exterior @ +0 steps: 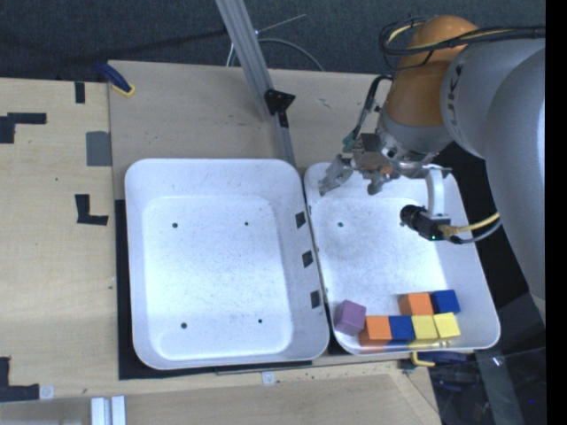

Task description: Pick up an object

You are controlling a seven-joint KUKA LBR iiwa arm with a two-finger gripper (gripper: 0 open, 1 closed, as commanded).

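Several small blocks lie along the near edge of the right bin [390, 246]: a purple block [351, 315], an orange block [378, 328], a blue block [401, 328], yellow blocks [436, 327], another orange block [415, 305] and a second blue block [444, 301]. My gripper [356, 177] hangs over the far left corner of the right bin, well away from the blocks. Its fingers [332, 177] are spread apart and nothing is between them.
The left bin [213, 259] sits beside the right one, their rims meeting in the middle. A slanted metal bar [252, 47] reaches down to the bins' far edge. My grey arm [496, 87] covers the upper right.
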